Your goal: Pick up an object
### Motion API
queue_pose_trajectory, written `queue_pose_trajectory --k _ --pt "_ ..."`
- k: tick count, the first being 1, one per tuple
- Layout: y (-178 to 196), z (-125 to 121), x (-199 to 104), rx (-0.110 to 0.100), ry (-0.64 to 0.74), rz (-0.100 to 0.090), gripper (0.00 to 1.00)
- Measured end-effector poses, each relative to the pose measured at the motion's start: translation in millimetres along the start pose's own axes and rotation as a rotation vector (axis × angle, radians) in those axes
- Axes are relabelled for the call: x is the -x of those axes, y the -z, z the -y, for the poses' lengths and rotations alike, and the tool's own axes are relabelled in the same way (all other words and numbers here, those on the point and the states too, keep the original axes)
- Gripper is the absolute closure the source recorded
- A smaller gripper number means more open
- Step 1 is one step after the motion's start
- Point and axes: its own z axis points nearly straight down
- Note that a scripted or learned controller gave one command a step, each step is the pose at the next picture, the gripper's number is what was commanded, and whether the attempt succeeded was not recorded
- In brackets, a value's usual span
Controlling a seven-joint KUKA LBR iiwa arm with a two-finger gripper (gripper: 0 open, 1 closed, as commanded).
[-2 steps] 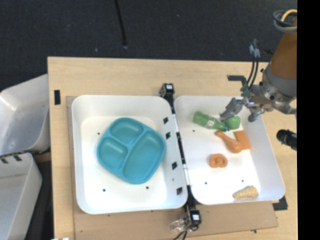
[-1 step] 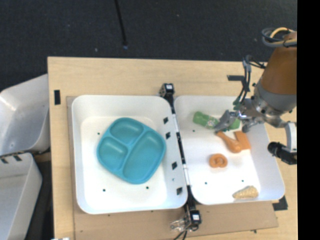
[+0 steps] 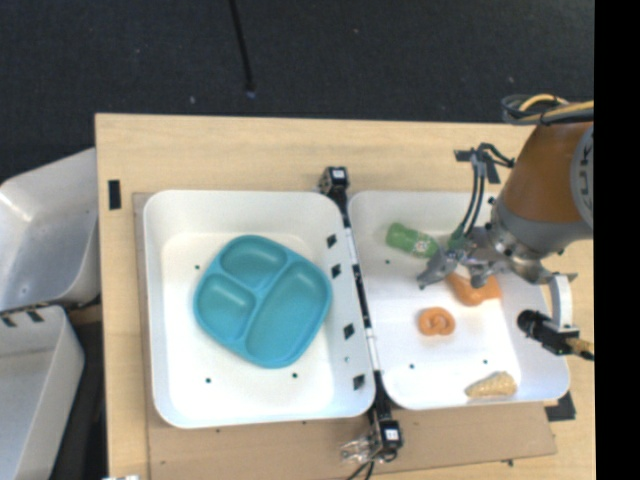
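Note:
In the right bin [image 3: 400, 373] lie a green object [image 3: 404, 236] near the back, an orange ring-shaped piece [image 3: 436, 321] in the middle, a tan lump [image 3: 492, 385] at the front right, and an orange chunk [image 3: 473, 290]. My gripper [image 3: 462, 266] hangs low over the right bin, directly above the orange chunk and partly covering it. The green object lies just to its left. Whether the gripper touches the chunk is unclear from this angle.
A blue divided plate [image 3: 263, 300] lies in the left bin [image 3: 170, 388]. The ridge between the two bins [image 3: 355, 298] runs down the middle. The arm's orange band [image 3: 545, 168] and cables [image 3: 478, 183] stand over the right bin's back right corner.

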Motion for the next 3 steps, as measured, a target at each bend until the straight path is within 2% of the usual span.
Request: queue_pose_trajectory --k 1,2,3 --pt "-63.4 -1.1 -0.3 0.0 0.0 0.0 0.0" --pt "-48.8 -3.2 0.1 0.009 -0.005 -0.001 1.0" --pt "-0.3 -12.3 -3.4 0.012 0.005 0.0 1.0"
